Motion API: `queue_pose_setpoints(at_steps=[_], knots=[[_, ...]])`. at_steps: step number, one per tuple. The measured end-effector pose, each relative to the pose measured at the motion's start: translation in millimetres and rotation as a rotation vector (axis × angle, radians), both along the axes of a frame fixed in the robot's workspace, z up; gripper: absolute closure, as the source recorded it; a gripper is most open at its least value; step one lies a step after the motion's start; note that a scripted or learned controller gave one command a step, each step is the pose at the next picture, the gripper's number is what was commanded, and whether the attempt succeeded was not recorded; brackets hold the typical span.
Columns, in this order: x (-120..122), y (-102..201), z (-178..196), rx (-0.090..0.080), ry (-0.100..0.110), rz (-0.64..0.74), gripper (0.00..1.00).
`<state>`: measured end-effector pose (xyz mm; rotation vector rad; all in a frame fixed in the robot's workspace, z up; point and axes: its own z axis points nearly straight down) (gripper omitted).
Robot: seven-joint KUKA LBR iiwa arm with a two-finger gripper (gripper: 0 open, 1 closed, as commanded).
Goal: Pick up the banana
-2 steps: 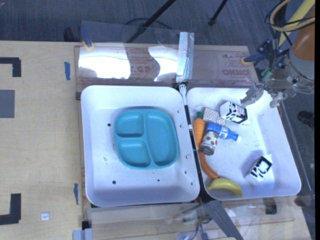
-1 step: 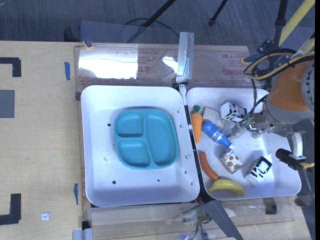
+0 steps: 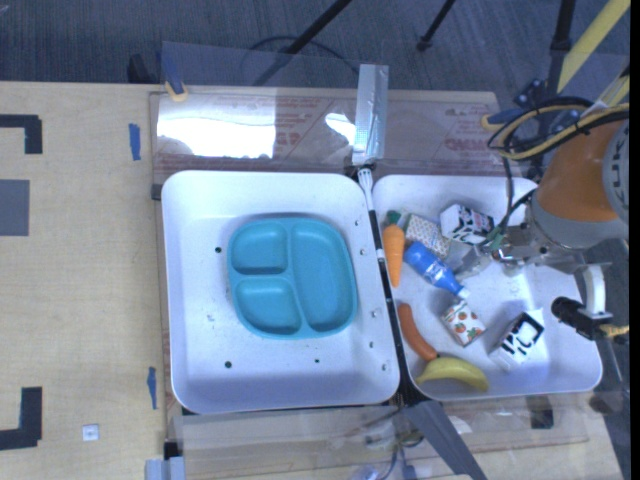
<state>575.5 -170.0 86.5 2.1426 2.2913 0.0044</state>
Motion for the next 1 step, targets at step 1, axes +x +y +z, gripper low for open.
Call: queue_pose_setpoints(at_steps=[1], knots=[[0.0,0.0,0.0,0.000,0.000,0.000,0.00]])
